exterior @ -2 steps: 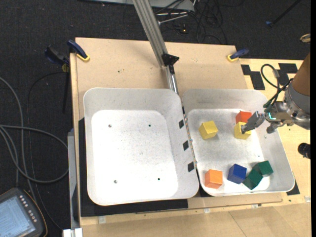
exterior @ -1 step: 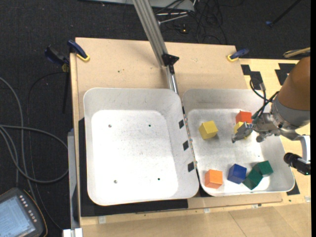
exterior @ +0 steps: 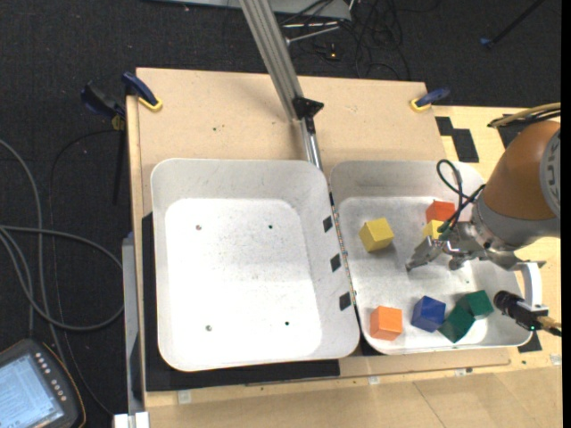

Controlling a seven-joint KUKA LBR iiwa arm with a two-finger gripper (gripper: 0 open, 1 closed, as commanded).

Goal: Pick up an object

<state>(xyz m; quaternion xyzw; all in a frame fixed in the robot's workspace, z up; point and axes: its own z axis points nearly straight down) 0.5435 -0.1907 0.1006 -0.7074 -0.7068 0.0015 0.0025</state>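
Across the right bin (exterior: 357, 205) I count a yellow cube (exterior: 376, 234), an orange cube (exterior: 385, 322), a blue cube (exterior: 429, 313), two green blocks (exterior: 466, 314) touching, and an orange-red block (exterior: 440, 210) under the arm. Bare floor lies between yellow and blue. My gripper (exterior: 423, 259) hangs there, fingers slightly parted, gripping nothing. Left bin (exterior: 236, 261) alongside.

Dark carpeted floor (exterior: 62, 52) around a pale wooden bench top (exterior: 232, 119), loose black cables (exterior: 36, 266) trailing at left, blue-and-yellow clamps (exterior: 141, 92) on the bench's far corners, slanted metal pole (exterior: 272, 47), screen (exterior: 31, 390) at lower left.
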